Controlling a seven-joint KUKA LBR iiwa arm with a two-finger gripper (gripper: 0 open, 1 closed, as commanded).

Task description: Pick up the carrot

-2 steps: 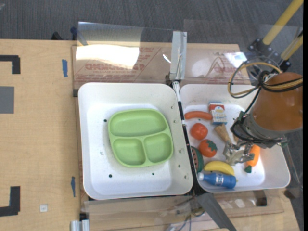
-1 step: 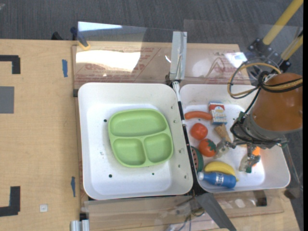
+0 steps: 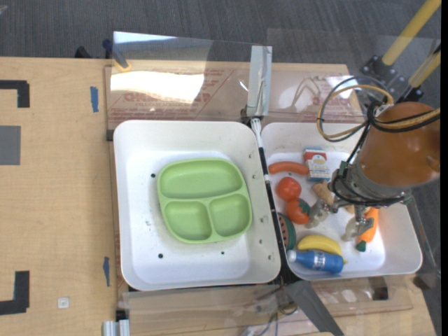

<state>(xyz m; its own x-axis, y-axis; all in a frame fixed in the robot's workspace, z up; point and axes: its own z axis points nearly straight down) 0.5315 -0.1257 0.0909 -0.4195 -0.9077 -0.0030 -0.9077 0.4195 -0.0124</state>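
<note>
Camera view showed the metal two-finger claw spread open, gripping nothing, low in the right shallow white bin. Its right finger touched the small orange carrot.

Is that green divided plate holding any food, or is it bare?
Bare: the green plate shows three empty compartments; the toy food lies in the right bin.

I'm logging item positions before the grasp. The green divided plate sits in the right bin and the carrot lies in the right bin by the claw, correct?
Not quite. The camera view shows the green divided plate in the left bin, not the right. The carrot does lie in the right bin by the claw.
</note>
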